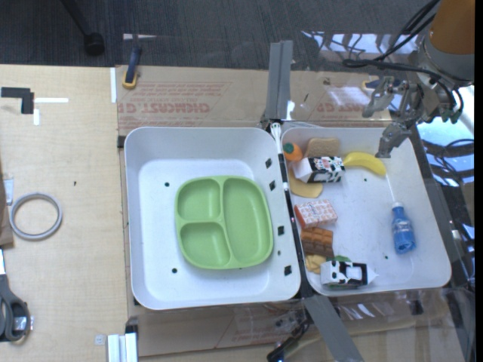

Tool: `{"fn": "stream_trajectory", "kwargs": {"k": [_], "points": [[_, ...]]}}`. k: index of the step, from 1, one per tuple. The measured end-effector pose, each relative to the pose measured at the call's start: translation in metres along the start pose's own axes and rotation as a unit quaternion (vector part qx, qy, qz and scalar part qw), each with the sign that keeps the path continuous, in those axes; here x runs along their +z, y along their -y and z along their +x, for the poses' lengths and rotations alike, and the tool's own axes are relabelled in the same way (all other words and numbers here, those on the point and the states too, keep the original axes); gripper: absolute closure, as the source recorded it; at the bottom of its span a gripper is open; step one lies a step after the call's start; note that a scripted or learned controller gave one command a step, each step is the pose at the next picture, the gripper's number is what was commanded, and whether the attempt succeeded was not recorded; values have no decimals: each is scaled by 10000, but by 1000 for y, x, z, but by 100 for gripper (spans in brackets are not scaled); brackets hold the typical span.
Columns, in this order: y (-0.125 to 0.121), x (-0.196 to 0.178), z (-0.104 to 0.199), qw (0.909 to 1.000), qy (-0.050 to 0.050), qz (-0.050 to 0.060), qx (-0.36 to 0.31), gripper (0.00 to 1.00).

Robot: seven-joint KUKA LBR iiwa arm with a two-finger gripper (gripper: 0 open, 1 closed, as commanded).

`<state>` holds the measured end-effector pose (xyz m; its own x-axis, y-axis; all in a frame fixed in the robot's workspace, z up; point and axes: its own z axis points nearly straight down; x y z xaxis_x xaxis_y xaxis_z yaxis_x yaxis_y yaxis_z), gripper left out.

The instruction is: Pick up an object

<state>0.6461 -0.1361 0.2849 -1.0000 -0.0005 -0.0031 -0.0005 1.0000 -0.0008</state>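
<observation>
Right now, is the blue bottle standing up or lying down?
Lying down. The blue bottle rests flat on the right bin's floor, its white cap end pointing toward the back.

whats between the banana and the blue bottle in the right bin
In the camera view, only bare white bin floor lies between the banana and the blue bottle.

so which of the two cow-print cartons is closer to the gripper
The cow-print carton at the right bin's far end, beside the banana. The other carton lies at the near edge, farther from the gripper.
</observation>
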Motion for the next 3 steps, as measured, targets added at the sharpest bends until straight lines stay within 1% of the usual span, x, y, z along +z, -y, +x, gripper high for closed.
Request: {"fn": "stream_trajectory", "kwargs": {"k": [1,2,3], "points": [[87,93,81,10000,-6,0,23,0],[85,192,114,9998,1,1,214,0],[84,192,151,9956,-6,-3,936,0]]}}
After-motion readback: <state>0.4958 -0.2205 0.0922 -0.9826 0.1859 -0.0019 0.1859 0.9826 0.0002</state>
